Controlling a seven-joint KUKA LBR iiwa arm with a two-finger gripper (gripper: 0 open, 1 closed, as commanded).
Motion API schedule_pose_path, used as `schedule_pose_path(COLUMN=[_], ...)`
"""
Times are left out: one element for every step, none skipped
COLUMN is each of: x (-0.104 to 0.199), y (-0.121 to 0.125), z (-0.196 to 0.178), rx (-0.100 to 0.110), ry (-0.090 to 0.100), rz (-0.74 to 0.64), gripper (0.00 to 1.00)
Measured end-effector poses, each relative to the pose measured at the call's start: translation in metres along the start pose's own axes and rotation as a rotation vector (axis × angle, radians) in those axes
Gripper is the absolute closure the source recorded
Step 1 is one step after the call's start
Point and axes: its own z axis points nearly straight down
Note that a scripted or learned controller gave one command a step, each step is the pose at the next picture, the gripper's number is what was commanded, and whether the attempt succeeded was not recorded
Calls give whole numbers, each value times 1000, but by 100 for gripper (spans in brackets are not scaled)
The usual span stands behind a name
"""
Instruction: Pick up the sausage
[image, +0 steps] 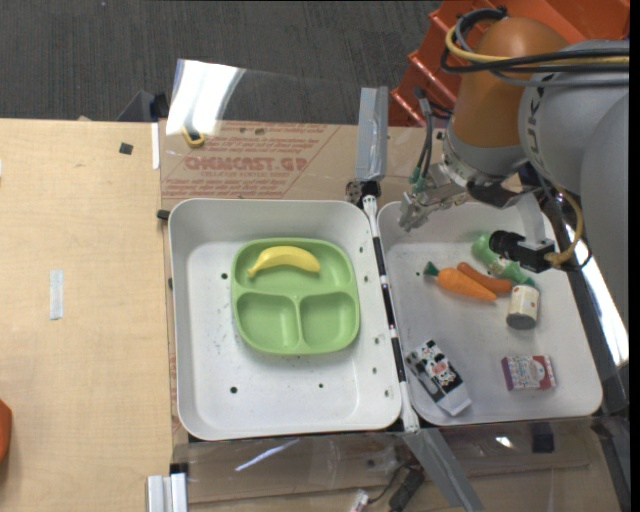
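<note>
Left bin (190, 330) — shallow, white. Holds a green divided plate (296, 296) with three compartments; a yellow banana (284, 260) lies in the far, widest compartment.

Right bin (480, 385) — shallow, white, just beside the left one. Contents:
- Carrot (464, 284), orange with a green tip, lying across the middle of the bin, tip pointing left.
- Sausage (492, 279), reddish-brown, lying just behind the carrot and touching it along its length; its right end reaches a small grey-and-tan cylinder (522, 306).
- Green item (492, 252), right of centre at the far side, partly hidden by a black part of the arm (kind not clear).
- Black-and-white patterned carton (437, 374), near left corner, lying flat.
- Small dark red carton (528, 373), near right corner.

Gripper (421, 205) — over the far left corner of the right bin, well apart from the sausage; fingers slightly parted, with nothing between them.

Bench (70, 300) — pale wood, with a cardboard sheet (250, 160) behind the left bin.
</note>
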Motion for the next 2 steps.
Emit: schedule_pose_path(x=[105,144], y=[41,54], z=[0,-33], rx=[0,1], ry=[0,-1], rz=[-57,110], gripper=[100,100])
